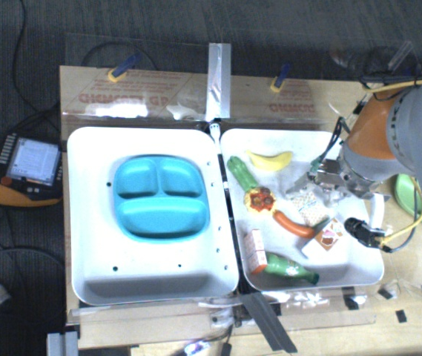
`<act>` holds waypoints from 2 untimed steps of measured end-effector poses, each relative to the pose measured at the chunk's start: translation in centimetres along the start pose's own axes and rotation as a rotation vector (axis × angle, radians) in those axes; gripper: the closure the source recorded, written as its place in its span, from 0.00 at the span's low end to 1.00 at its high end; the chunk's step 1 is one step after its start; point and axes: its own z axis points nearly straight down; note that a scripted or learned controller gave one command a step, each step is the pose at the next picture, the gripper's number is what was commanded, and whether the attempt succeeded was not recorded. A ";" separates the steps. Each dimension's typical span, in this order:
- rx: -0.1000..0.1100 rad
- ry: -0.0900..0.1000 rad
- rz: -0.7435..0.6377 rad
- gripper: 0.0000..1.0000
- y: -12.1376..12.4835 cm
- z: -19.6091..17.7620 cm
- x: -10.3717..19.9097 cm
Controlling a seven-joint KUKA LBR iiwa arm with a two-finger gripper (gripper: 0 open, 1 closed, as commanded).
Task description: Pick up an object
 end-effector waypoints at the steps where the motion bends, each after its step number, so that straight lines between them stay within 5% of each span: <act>1: 0.000 -0.002 -0.018 0.00 -1.3 -12.0 2.8; 2: -0.019 -0.003 -0.092 0.00 -5.0 -0.8 3.0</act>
